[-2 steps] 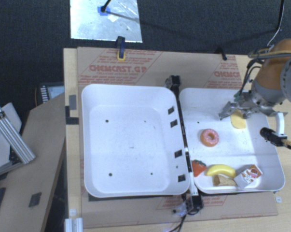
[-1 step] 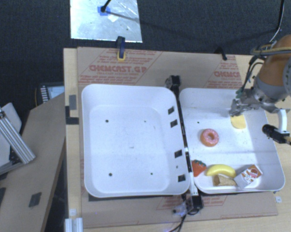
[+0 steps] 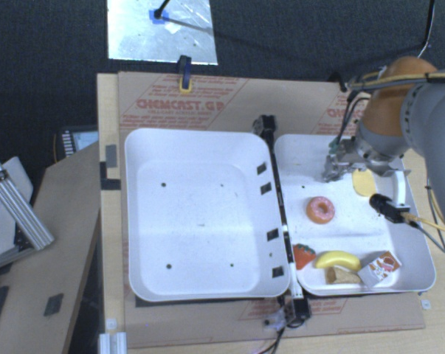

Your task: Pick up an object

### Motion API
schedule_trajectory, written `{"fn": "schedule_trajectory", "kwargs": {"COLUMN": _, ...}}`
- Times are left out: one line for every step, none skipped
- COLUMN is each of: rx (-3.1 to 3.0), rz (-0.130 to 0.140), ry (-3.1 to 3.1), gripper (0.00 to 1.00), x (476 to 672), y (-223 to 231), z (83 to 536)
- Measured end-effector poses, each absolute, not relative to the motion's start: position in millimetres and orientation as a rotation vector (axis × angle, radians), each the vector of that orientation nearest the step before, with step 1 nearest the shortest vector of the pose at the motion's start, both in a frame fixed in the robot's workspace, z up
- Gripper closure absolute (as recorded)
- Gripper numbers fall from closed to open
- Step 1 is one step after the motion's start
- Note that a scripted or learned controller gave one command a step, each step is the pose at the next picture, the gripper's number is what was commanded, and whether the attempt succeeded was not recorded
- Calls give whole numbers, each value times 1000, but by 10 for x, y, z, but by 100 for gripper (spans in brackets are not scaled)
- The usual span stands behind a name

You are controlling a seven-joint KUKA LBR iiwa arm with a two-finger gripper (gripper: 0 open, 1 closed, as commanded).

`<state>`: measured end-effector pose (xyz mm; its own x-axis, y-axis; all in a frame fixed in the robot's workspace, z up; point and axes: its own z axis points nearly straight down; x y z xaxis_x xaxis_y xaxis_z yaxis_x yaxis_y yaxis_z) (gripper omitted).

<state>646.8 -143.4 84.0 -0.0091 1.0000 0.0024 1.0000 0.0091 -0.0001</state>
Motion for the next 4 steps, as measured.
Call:
{"fn": "schedule_trajectory", "kwargs": {"rx": -2218, "rz": -3, "ry": -2229, "gripper": 100, "x": 6471, "y": -1476, "z": 956}}
{"fn": "schedule_trajectory", "kwargs": {"rx": -2219, "rz": -6, "ry": -2232, "gripper": 100, "x": 6482, "y": -1477, "z": 1068}}
{"fn": "schedule_trajectory", "kwargs": {"rx": -2220, "rz": -9, "ry": -2235, "gripper": 100, "x": 6492, "y": -1479, "z": 1177}}
{"fn": "schedule_trajectory", "kwargs": {"rx": -2221, "rz": -12, "ry": -2237, "gripper": 100, "x": 6501, "y": -1480, "z": 1283}}
